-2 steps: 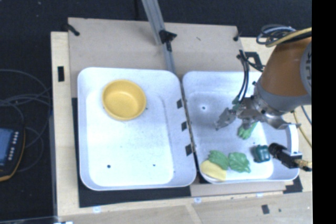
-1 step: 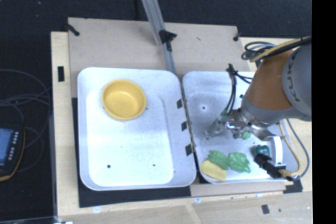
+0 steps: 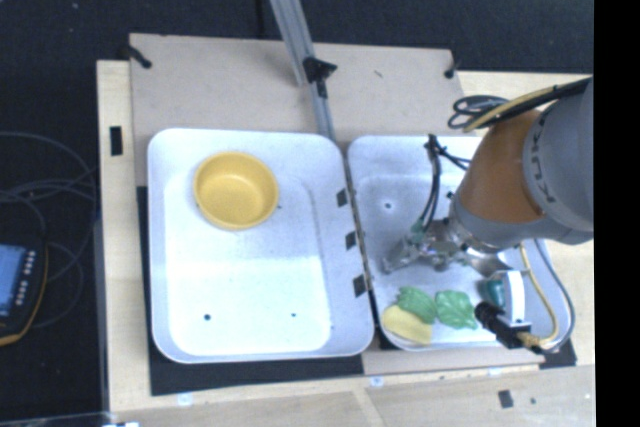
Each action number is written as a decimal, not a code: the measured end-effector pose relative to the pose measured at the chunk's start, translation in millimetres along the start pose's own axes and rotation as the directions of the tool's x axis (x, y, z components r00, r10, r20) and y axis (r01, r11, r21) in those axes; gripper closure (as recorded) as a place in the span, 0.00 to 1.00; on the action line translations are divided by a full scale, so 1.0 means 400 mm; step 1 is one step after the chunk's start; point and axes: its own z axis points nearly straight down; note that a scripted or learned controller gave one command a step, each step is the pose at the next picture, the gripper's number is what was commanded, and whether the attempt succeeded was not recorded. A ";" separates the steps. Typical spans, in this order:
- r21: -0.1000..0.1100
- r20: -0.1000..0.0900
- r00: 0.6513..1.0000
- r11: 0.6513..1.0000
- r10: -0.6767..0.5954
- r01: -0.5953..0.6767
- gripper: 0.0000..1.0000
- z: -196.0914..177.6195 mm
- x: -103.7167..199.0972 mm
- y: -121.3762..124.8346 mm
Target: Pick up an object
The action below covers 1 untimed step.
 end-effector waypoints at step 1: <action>-0.004 0.000 1.000 1.000 0.001 -0.001 1.00 -0.030 -0.001 0.003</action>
